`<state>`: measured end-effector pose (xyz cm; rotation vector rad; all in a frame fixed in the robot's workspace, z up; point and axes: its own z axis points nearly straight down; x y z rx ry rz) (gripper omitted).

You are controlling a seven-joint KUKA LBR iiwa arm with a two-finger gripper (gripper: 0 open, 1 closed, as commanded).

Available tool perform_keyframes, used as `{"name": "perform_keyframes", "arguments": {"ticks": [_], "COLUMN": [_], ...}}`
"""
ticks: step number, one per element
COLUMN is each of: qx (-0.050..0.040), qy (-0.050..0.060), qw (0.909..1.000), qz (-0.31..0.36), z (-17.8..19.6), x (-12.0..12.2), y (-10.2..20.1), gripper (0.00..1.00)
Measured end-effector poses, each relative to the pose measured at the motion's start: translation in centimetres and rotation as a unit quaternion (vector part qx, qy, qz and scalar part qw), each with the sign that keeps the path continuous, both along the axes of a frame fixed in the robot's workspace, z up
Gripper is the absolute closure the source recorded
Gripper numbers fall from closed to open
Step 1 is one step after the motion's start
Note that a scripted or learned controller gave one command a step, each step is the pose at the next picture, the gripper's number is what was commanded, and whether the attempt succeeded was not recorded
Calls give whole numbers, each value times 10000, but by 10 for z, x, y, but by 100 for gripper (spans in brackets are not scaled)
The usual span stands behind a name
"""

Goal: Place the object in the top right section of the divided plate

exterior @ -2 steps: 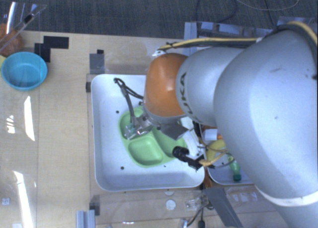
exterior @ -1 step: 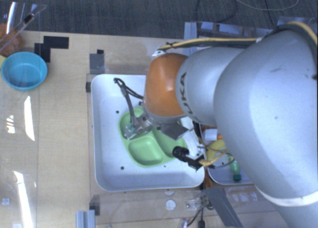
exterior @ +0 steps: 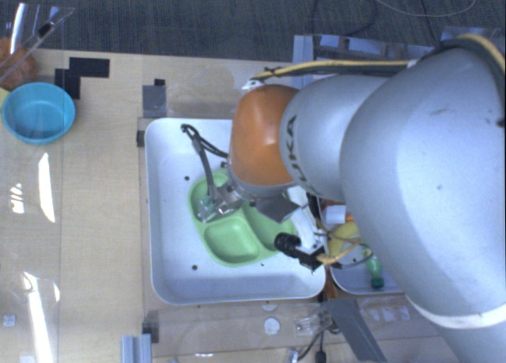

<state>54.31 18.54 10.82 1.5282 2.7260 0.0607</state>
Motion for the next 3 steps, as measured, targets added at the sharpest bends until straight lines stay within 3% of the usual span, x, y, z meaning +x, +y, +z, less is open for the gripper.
{"name": "perform_keyframes", "arguments": {"ticks": [3], "qx": [0], "qy": [-1], "qw": [10000], "qz": [0], "z": [0], "x": [0], "y": [0], "gripper": [0]}}
